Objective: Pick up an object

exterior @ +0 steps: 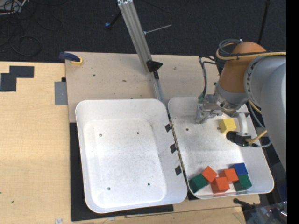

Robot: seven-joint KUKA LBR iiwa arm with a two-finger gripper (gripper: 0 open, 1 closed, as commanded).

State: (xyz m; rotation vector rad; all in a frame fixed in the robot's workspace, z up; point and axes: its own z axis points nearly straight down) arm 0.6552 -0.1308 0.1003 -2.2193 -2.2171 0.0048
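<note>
My gripper (202,115) hangs low over the back of the right bin (205,148), under the orange wrist band. A yellow block (227,125) lies just to its right, apart from it. A cluster of blocks sits at the bin's front right: a green one (198,182), orange ones (209,174) (220,185) (231,174), a blue one (240,168) and a dark green one (243,184). Nothing shows between the fingers.
The left bin (124,153) lies beside the right one, with black clips (172,147) along the shared edge. A slanted aluminium bar (138,36) rises behind the bins. Cables (247,139) trail by the wrist.
</note>
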